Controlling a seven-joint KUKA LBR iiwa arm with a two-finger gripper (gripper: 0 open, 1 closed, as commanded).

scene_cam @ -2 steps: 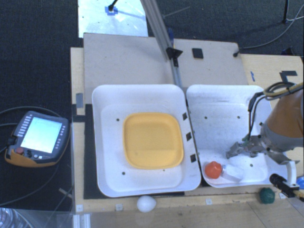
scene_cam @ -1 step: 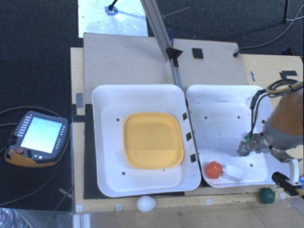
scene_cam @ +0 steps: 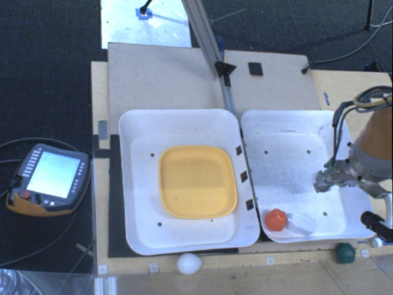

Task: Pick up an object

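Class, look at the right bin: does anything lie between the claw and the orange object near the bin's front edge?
Nothing visible does. The claw hangs over the right bin, and only bare bin floor separates it from the orange object. A pale, clear piece lies against the object's right side, off that line.

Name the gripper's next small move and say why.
Probably shift toward the bin's near left corner and lower over the orange object. The gripper sits at the right bin's right side, apart from the orange object, which is the nearest thing to pick up.
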